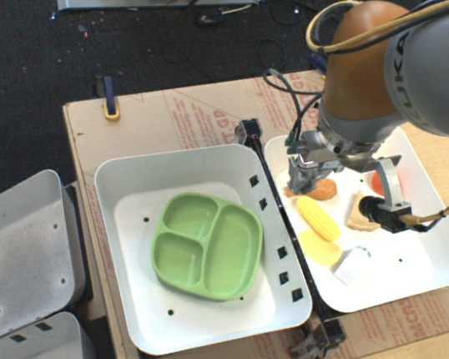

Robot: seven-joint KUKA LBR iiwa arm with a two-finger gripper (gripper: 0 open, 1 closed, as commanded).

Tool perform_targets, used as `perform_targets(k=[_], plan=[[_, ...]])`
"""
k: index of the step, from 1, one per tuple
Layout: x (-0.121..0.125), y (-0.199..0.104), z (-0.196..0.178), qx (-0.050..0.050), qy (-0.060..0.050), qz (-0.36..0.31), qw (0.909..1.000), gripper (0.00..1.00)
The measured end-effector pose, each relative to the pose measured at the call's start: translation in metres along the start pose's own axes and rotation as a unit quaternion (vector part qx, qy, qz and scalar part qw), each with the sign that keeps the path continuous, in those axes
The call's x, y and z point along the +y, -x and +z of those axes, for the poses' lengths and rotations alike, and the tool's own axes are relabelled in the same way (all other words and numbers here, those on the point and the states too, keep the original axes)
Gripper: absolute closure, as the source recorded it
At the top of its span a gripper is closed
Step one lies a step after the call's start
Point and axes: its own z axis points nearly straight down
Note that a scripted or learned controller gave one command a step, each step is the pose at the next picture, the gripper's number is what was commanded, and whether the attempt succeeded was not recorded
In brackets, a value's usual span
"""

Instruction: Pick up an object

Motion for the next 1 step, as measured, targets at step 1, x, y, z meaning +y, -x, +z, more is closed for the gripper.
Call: perform_targets(k=[1], plan=[[-0.0065, -0.0630, 0.0048, 0.000, 0.000, 0.000, 1.0000, 1.00]])
